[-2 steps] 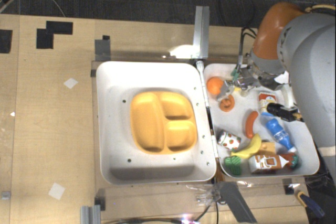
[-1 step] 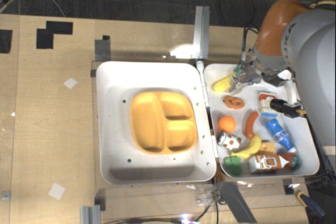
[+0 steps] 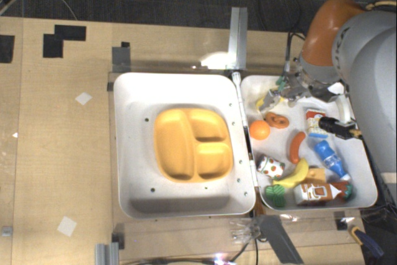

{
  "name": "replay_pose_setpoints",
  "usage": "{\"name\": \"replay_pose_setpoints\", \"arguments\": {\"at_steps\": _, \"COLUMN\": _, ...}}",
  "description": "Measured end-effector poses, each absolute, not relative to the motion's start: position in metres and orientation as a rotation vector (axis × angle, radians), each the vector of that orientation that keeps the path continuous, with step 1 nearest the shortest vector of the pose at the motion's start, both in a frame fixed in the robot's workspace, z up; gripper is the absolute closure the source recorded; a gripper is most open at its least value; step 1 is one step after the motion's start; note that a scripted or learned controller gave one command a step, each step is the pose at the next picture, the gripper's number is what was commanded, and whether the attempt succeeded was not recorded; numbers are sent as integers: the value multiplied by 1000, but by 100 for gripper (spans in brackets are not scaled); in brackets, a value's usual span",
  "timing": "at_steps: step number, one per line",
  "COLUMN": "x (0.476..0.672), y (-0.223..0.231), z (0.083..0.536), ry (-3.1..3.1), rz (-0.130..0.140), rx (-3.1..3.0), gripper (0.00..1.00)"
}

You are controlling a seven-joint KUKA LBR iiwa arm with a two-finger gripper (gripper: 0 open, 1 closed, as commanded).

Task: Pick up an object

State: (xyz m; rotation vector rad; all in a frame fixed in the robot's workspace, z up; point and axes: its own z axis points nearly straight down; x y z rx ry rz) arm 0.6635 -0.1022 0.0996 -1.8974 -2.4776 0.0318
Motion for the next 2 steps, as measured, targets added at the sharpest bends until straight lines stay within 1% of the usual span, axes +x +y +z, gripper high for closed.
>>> {"name": "replay_pose_setpoints", "arguments": {"at_steps": 1, "x": 666, "y": -101, "z": 113, "ry": -2490, "rz": 27, "rx": -1892, "gripper": 100}}
{"name": "replay_pose_setpoints", "arguments": {"at_steps": 2, "x": 666, "y": -101, "z": 113, "ry": -2491, "rz": 27, "rx": -1892, "gripper": 0}}
